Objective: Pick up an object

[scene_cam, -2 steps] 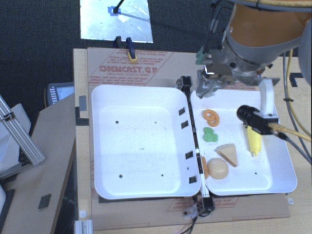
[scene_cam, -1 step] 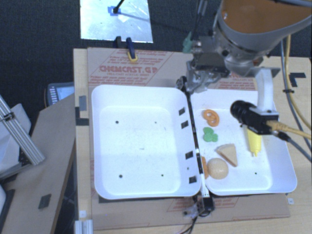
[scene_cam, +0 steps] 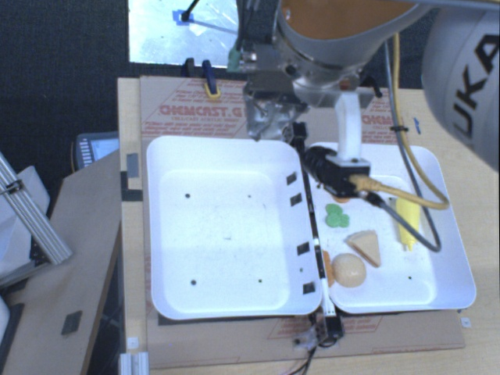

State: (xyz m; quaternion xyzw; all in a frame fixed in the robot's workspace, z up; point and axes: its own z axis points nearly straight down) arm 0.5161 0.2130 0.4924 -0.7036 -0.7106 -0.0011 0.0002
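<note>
jaws: top middle, above back edge of left bin [scene_cam: 226, 170], can't tell if spread or pressed together | things: green bit [scene_cam: 337, 216], yellow stick [scene_cam: 407, 223], tan wedge [scene_cam: 366, 247], round ball [scene_cam: 348, 271], all in right bin [scene_cam: 451, 283], lower right | risk: nudging round ball, easy to roll away; bumping tan wedge just beside it on way down

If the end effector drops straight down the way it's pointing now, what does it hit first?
Probably the far rim of the left bin, near its corner beside the right bin. The end effector hangs over that edge; depth is unclear, so it might land just inside instead.
</note>
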